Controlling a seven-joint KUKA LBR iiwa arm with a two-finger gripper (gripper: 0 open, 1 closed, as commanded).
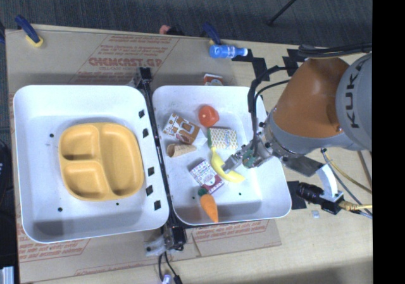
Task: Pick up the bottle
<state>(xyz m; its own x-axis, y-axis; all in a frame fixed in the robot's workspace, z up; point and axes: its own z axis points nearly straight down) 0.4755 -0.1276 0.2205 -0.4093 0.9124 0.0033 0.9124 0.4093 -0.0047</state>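
I saw the bottle [226, 52] lying on its side on the surface [95, 55], outside and behind the right bin [272, 203]. My end effector [243, 160] hung low in that bin by the banana [223, 167], well apart from the bottle; its grip I couldn't tell.

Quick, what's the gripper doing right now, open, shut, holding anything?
Gripper: cannot be told; it sits low in the right bin by the banana.
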